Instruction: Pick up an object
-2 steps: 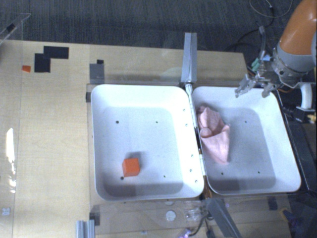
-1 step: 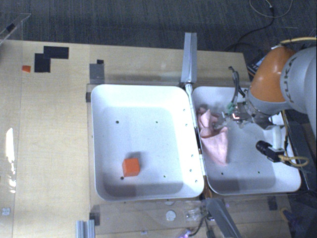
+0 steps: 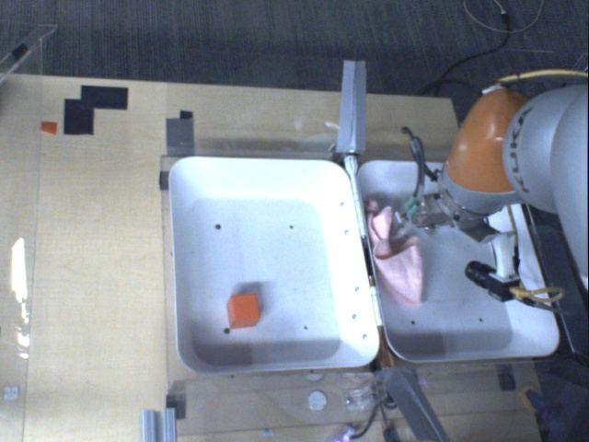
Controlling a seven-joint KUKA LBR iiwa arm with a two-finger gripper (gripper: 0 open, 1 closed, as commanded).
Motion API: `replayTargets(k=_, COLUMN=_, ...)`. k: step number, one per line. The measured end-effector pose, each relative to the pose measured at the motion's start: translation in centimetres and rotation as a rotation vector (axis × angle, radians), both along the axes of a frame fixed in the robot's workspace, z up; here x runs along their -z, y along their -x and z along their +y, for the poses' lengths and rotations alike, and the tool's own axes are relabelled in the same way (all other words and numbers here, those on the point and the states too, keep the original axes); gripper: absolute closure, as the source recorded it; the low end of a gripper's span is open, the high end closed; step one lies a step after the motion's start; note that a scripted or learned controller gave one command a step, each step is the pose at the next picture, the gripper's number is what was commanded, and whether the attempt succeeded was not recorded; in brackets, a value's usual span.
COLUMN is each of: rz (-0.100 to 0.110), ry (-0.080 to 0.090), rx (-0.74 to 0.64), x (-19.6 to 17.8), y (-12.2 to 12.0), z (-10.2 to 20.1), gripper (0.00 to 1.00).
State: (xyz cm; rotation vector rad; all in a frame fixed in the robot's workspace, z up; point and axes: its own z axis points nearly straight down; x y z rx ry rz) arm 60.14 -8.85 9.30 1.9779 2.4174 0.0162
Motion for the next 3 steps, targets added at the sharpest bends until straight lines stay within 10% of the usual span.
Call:
replayTargets(k=1, rz=0.0, ry=0.0, rx=0.0, x=0.0, y=0.0, z=0.0, gripper=0.0)
replayTargets(k=2, rz=0.01, ry=-0.005, rx=0.174, x=-8.3, y=-0.2, z=0.2, gripper=0.0)
replayTargets(k=3, rz=0.009, ry=-0.004, rx=0.061, x=-0.5, y=-1.5, z=0.3, gripper=0.0)
